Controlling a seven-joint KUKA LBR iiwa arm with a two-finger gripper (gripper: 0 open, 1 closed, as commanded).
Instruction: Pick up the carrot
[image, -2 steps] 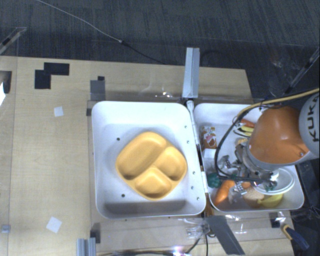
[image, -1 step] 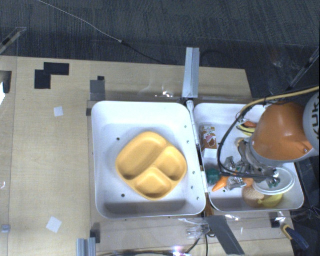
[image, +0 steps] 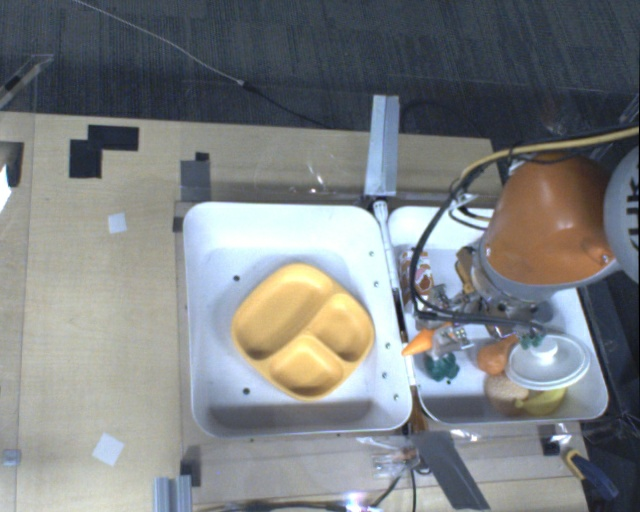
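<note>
The carrot (image: 418, 344) is a small orange piece at the left side of the right bin (image: 590, 400), close to the wall between the two bins. A dark green item (image: 441, 366) lies just below and to its right. My gripper (image: 447, 328) hangs low over the right bin, directly beside the carrot, whose right end runs under the gripper's metal parts. The orange band (image: 550, 222) and wrist hide much of the gripper from above. Whether the carrot is gripped cannot be made out.
The left bin (image: 215, 300) holds a yellow divided plate (image: 302, 328). In the right bin lie a white round dish (image: 546, 364), an orange item (image: 494, 356), a yellow and a beige item (image: 524, 398), and a small red-and-white object (image: 419, 270). Cables loop above the wrist.
</note>
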